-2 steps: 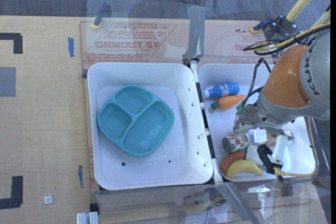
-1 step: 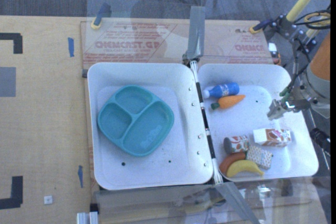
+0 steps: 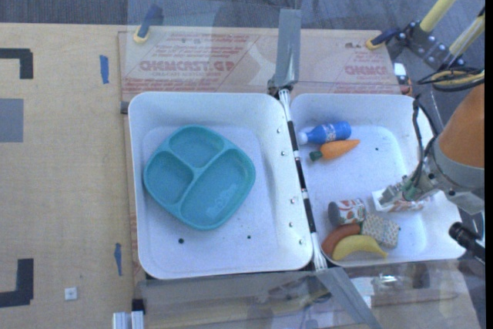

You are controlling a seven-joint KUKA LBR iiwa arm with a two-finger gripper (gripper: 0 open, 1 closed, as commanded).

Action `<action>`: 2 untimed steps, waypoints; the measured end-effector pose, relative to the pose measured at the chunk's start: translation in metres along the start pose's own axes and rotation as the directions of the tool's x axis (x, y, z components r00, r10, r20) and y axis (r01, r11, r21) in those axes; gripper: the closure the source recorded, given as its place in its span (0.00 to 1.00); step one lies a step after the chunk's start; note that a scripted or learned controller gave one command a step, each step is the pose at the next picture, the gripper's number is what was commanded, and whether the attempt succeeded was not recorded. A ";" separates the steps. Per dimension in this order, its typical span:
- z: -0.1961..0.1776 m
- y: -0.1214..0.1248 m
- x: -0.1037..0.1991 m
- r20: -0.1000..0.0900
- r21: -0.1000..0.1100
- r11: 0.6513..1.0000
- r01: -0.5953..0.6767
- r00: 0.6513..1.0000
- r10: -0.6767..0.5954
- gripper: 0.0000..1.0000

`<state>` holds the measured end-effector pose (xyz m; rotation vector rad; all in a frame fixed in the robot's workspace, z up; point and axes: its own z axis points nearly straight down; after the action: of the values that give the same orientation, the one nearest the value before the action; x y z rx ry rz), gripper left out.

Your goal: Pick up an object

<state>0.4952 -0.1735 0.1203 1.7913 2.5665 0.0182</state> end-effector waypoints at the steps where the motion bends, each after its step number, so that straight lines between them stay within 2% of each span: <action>1: -0.069 0.001 0.045 -0.006 0.016 0.992 0.127 0.992 -0.127 1.00; 2: -0.069 0.001 0.045 -0.005 0.016 0.992 0.126 0.992 -0.126 0.00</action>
<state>0.4795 -0.1315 0.1888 1.6327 2.6846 -0.0001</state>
